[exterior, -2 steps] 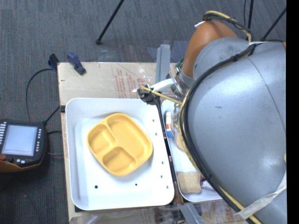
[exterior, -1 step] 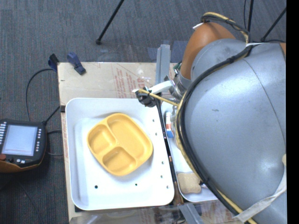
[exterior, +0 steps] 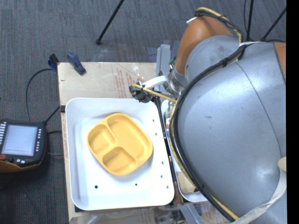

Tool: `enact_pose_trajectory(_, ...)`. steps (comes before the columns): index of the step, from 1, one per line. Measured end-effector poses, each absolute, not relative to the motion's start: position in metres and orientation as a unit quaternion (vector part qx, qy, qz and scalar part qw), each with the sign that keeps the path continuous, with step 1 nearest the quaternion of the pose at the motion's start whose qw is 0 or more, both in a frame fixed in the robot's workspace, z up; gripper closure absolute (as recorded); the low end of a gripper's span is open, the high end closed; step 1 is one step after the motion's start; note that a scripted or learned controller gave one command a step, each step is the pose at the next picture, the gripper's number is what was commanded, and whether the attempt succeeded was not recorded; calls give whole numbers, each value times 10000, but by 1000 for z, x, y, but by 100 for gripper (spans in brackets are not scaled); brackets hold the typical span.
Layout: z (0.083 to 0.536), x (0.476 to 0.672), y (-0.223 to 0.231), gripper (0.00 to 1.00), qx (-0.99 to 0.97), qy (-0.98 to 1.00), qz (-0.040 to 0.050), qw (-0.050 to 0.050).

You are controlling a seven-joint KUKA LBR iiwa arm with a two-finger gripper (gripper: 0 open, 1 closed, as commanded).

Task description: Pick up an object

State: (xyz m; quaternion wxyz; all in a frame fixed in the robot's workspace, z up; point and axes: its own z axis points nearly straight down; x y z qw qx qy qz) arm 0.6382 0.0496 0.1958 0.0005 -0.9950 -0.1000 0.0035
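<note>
**Ana:** Plate first — the yellow divided plate (exterior: pixel 120 143) lies flat in the left bin (exterior: pixel 79 190), a little toward the bin's upper edge and roughly midway between its left and right walls. It sits turned at an angle to those walls, so its corners point at the bin's sides.

**Ben:** And the arm (exterior: pixel 233 139)?

**Ana:** Its grey body bulks over the right bin (exterior: pixel 194 197) and hides most of it. The orange band (exterior: pixel 203 34) is up near the top. Something dark with a yellow cable (exterior: pixel 152 93) pokes out over the upper right corner of the left bin, well apart from the plate. Whether that is the end effector I can't say, and I cannot tell if it is released or clenched.

**Ben:** How would you go about the pick?

**Ana:** My judgement: a flat plate gives little to pinch from above except its rim or the ridges between compartments. I'd come straight down over the edge nearest the arm, one side inside a compartment and one outside, and close on the raised lip. Line up square to that edge, since the plate is rotated.

**Ben:** What's it made of?

**Ana:** Looks like smooth moulded plastic — matte yellow, rounded corners, three shallow wells, one long and two smaller. Likely light but slippery, so a shallow bite could slide off. The bin floor is glossy white with small dark holes, hard and flat, so nothing gets beneath the plate. Brown board shows on the tabletop (exterior: pixel 107 76) above the bin.
</note>
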Motion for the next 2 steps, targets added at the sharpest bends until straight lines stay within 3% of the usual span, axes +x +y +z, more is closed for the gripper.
enact_pose_trajectory(1,182,623,74,100,-9950,-998,49,0)
enact_pose_trajectory(2,98,632,104,100,-9952,-980,27,5)
